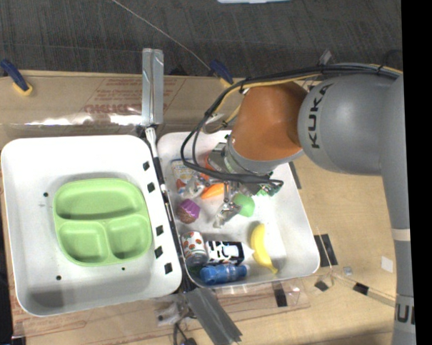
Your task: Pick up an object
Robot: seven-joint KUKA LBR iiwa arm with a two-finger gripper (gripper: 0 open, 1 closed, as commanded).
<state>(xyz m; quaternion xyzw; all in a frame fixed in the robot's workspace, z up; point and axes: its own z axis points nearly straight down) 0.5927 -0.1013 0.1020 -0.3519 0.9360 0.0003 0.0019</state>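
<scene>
Closest to the camera, the grey arm with its orange band (271,123) leans in from the right over the right white bin (298,229), wrist pointing down. Its gripper (228,207) hangs just beside a small green round object (245,206), probably light, smooth plastic and a bit slippery; a grasp across its middle seems best. I cannot tell the gripper's state. A yellow plastic banana (260,246) lies near.
</scene>
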